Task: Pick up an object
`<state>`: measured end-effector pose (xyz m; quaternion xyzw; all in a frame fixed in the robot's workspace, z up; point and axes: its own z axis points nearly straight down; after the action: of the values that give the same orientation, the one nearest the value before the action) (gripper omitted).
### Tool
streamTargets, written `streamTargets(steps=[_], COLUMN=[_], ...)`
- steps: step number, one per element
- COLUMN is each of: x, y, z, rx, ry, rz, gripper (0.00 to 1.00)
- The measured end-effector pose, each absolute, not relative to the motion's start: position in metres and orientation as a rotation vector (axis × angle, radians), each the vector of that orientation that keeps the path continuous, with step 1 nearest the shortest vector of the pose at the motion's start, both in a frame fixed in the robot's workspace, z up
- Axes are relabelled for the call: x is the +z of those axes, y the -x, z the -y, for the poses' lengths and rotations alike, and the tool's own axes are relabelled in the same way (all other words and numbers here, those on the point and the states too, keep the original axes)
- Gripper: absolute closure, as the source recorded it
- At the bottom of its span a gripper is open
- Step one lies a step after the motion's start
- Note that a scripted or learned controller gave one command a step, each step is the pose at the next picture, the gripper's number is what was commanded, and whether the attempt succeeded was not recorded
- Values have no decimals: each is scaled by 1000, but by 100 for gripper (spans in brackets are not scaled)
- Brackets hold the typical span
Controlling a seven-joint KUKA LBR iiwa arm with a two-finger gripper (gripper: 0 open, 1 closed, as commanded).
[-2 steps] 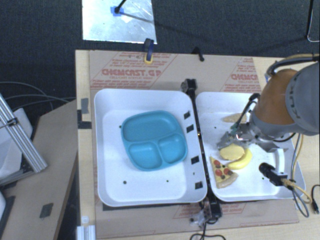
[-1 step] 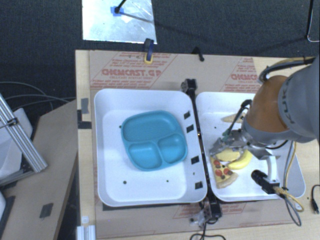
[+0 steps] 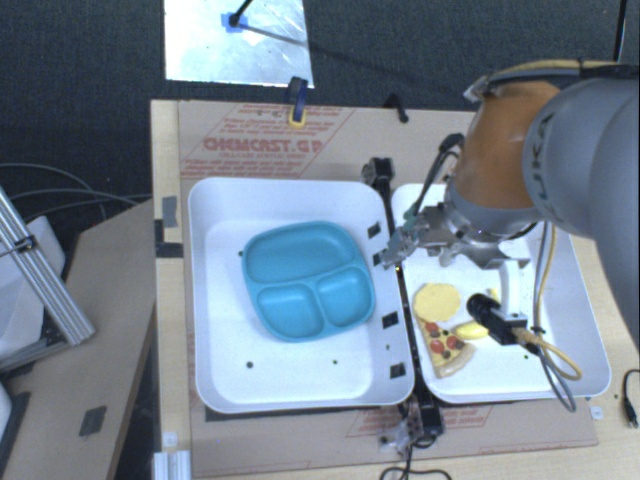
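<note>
The floor of the room is a dark carpet, and on it a shiny silver sheet (image 3: 235, 23) lies behind the bench. The bench top is covered by a brown cardboard sheet with red print (image 3: 265, 138), and on this stand two shallow white bins side by side.

The left white bin (image 3: 215, 368) contains a light blue plastic plate with three compartments (image 3: 305, 280), which lies flat near the middle of it.

The grey arm with the orange band (image 3: 545, 138) reaches in from the right and hangs over the right white bin (image 3: 590, 363). Its gripper (image 3: 425, 236) is above the far left part of this bin, close to the wall between the two bins. I cannot tell if the gripper is open or closed, and I see nothing held in it.

The loose things lie in the near left part of the right bin: a flat round yellow piece (image 3: 437, 301), and just in front of it a toy pizza slice with red dots (image 3: 447, 348). A small yellow piece (image 3: 472, 332) touches the slice on its right side.
</note>
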<state>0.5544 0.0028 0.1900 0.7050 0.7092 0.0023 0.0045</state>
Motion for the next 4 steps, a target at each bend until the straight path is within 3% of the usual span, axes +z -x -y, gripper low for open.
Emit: streamTargets(steps=[1, 2, 3, 4], x=[185, 185, 185, 218], y=[-620, -667, -669, -669], z=[58, 13, -55, -98], rx=[4, 7, 5, 6], ry=[-2218, -2212, -2212, -2213], rz=[-2213, -2228, -2228, -2227], gripper=[0, 0, 0, 0])
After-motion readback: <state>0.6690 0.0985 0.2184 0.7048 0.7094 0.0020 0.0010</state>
